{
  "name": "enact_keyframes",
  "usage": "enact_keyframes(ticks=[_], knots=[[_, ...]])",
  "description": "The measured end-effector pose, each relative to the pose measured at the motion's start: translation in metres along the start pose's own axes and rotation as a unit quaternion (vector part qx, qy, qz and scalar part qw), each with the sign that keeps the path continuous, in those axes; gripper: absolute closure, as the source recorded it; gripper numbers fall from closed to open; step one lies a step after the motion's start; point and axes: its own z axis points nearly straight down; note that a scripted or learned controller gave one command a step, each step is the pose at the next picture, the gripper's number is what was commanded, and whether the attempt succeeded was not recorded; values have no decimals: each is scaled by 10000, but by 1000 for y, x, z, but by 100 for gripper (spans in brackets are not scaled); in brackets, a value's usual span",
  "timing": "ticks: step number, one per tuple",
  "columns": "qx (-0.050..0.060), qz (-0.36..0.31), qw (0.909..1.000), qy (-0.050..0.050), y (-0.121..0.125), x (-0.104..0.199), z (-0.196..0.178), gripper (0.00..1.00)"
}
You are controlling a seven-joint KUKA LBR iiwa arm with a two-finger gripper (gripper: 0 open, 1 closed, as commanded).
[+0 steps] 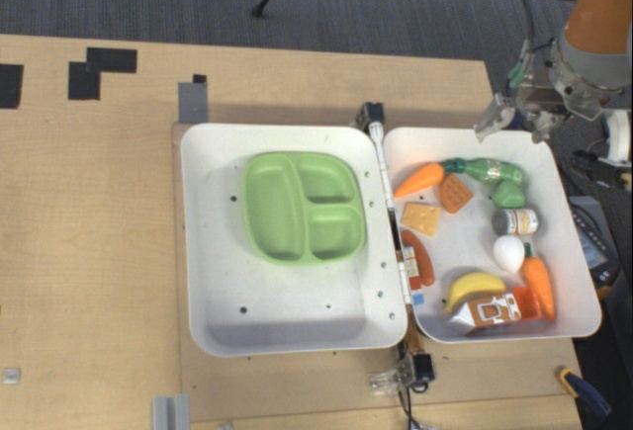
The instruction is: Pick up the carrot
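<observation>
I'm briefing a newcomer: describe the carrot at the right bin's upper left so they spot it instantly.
Start at the right bin, then go to its upper-left corner. The carrot lies slanted beside the green bottle, above the crackers. Unlike the other carrot, it lies away from the egg.

No text, number or brand could be read anywhere. The small carton [492, 310] at the near edge of the right bin [569, 220] carried a brown-and-white printed face, and the little can [516, 221] beside the egg [508, 253] wore a pale label, but both were too small and blurred to make out.
</observation>
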Motion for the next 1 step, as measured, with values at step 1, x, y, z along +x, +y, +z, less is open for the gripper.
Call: enact_keyframes(ticks=[1], knots=[[69, 90, 9999, 21, 16, 49, 163, 0]])
